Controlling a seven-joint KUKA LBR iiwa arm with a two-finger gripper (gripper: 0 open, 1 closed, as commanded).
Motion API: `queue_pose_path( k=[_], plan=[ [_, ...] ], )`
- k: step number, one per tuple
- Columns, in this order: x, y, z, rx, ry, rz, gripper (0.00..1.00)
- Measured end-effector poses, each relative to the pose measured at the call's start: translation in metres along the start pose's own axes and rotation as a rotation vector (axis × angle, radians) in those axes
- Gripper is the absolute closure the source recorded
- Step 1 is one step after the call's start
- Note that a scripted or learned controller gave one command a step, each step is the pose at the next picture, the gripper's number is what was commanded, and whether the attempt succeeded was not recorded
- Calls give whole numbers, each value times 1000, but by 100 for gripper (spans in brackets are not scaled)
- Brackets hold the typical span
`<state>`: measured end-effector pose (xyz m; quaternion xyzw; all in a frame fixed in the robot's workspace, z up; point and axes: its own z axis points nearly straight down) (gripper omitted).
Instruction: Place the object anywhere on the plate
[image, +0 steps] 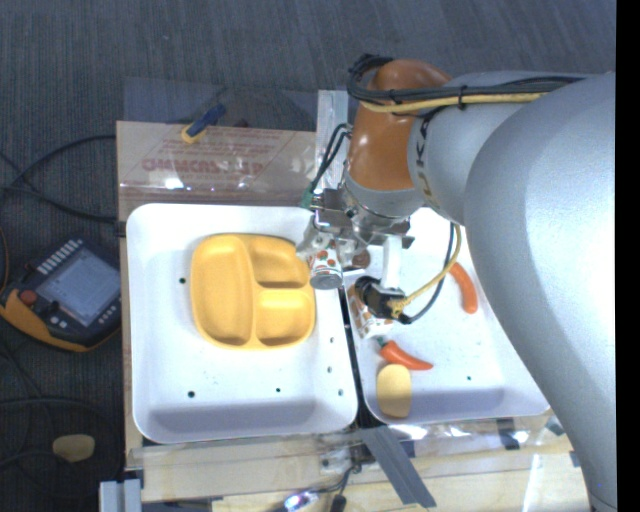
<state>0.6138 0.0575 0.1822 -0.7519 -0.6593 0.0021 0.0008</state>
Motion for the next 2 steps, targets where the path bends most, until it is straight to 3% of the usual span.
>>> queue_pose_path(
  k=[1, 2],
  plan=[
    [77, 44, -47, -2, -1, 109, 100],
    [76, 44, -47, -3, -3, 110, 0]
  ],
)
